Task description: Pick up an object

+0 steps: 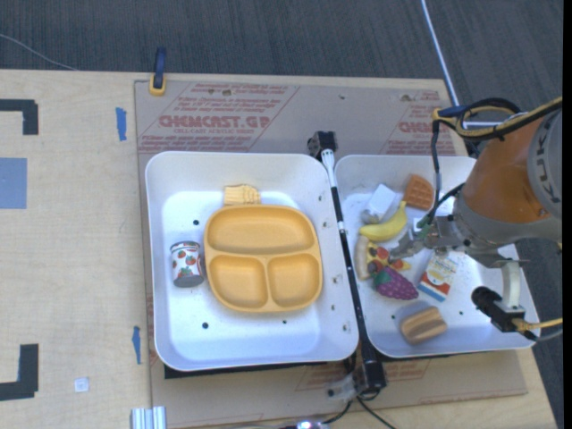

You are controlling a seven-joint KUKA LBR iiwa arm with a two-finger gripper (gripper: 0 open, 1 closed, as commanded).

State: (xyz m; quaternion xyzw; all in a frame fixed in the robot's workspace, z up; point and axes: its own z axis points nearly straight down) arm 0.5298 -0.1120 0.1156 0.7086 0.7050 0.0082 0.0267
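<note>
Reaching into the right bin [500,342], the gripper [413,242] hovers beside the toy banana [382,229]; finger state cannot be told; grapes [395,285] lie just below.

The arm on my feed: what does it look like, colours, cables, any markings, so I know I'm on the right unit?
The arm is a rounded grey body with a broad orange band above the wrist. Black cables loop over its top, one clipped in blue. Its tool is small, dark metal. A white bracket with a black cylindrical part sits lower down. No readable markings.
</note>
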